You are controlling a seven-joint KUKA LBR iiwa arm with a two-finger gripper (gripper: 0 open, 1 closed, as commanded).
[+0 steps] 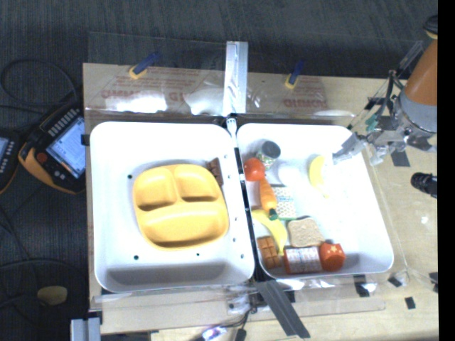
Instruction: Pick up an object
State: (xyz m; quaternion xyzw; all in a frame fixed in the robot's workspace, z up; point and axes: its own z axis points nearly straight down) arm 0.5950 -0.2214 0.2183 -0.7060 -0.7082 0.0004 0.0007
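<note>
Red print on clear plastic sheets [135, 91] behind bins, too blurry to read; no other legible txt.

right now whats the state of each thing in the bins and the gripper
yellow tray: lying flat, compartments up, in the left bin
carrot: lying along the right bin's left wall
bread slice: leaning on the can
can: on its side
lemon: apart, loose
gripper: above right bin, beside lemon
</note>
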